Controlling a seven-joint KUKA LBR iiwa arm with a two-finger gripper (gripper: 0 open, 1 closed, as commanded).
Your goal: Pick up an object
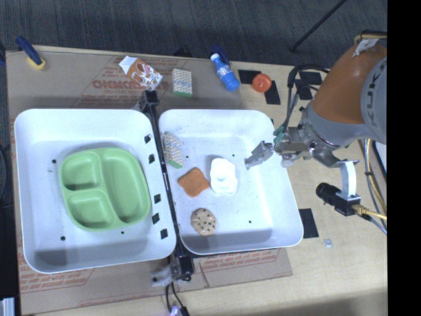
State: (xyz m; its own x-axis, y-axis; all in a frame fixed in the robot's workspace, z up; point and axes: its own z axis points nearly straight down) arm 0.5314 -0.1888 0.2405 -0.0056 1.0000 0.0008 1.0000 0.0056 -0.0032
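You are looking down on a bench [342, 262] with a tan top, where two shallow white bins sit side by side on brown printed cardboard [105, 84]: the left bin [33, 196] and the right bin [276, 196], their inner rims touching. Along the far edge of the bench lie a crumpled snack packet [140, 73], a small box [182, 82], a blue bottle [225, 72] on its side and an orange ball [262, 82]. At the far left corner you see a blue and yellow clamp [30, 52], and black tape patches [308, 222] mark the top to the right of the bins.
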